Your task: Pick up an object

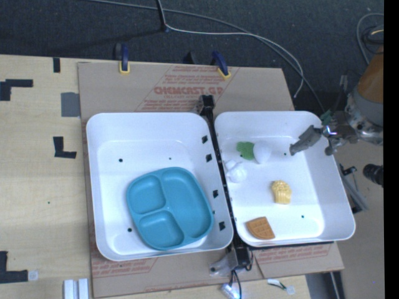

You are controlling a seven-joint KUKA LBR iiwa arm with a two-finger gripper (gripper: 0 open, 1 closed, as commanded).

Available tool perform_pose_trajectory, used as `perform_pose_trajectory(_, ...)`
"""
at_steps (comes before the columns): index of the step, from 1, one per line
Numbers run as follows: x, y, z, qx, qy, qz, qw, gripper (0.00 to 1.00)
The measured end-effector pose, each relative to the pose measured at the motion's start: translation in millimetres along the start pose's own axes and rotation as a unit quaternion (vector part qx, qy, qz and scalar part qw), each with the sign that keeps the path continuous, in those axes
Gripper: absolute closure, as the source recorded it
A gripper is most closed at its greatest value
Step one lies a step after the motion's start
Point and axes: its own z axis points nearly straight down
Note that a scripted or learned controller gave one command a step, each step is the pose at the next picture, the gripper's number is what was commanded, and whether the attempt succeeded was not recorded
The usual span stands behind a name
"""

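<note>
1. Claw (310, 137) hovering at right of frame, over the upper right rim of the right-hand shallow white bin (330, 192); released or clenched, cannot tell.
2. Nothing lifted: small yellow lumpy toy (282, 192), orange wedge-shaped piece (260, 228), green and white soft lump (252, 151) all lying in that bin.
3. Blue divided plastic plate (168, 207) lying in the left bin.
4. Descent, grasp and lift all remaining, judging by this.

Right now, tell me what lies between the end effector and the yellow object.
In the camera view, just bare white bin floor lies between the end effector and the yellow object.
</note>
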Motion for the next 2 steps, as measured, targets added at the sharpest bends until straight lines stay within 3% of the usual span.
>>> perform_pose_trajectory(1,-14.6,42.7,174.4,0.005,0.001,0.000,1.0000,0.00)
perform_pose_trajectory(2,-2.4,-13.0,170.4,-0.001,0.000,0.000,1.0000,0.00)
